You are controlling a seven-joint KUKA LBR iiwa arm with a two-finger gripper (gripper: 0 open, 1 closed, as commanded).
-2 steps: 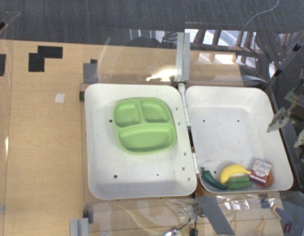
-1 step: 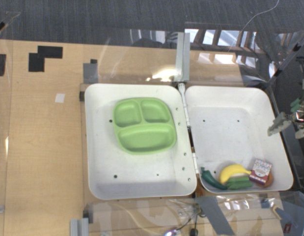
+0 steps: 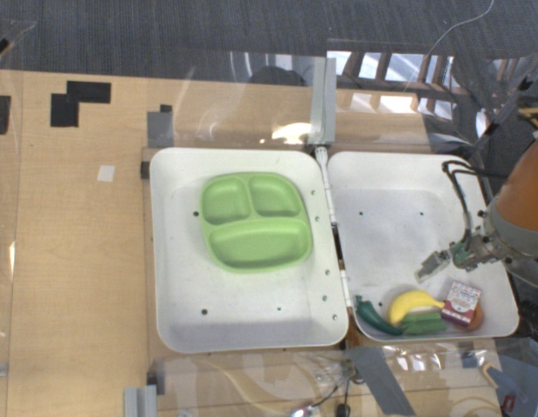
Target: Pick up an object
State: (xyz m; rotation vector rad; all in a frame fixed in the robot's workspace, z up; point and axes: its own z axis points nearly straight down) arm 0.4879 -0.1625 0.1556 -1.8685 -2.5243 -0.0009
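Note:
In the right bin [image 3: 381,198], several objects crowd the front right corner. A yellow banana [image 3: 415,303] lies on a dark green vegetable [image 3: 375,316], and a small red and white box [image 3: 462,301] sits just to their right. My gripper [image 3: 449,259] reaches in from the right and hangs just behind and above the banana and the box. Nothing shows in its grasp.
A green divided plate [image 3: 254,220] lies in the middle of the left bin [image 3: 177,302]. A metal post [image 3: 322,102] stands behind the seam between the two bins. A black cable [image 3: 460,189] loops over the right bin's far right side.

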